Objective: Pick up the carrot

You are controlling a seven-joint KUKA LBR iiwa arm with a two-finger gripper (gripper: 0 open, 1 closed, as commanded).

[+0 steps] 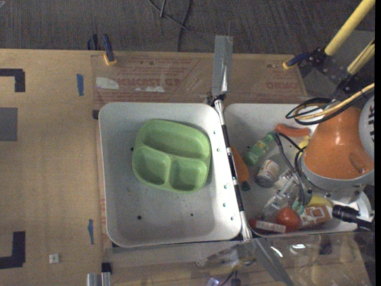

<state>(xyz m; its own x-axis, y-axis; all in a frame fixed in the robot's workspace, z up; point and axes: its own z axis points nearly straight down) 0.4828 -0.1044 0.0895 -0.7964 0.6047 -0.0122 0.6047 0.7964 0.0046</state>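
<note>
Green 3-compartment tray (171,155) in left bin (119,219). Carrot (240,167) just inside right bin (238,117), along the divider wall. Green bottle (261,148), can (268,172), tomato (288,217) nearby. Arm (336,151) overhead; gripper state: cannot tell.

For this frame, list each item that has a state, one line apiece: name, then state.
Orange carrot: lying along the right bin's left wall, not held.
Green divided plastic tray: right way up in the left white bin, nothing in its compartments.
Small green bottle: lying on its side in the right white bin.
Red tomato: resting near the right bin's front edge.
Grey-and-orange arm: over the right bin.
</note>
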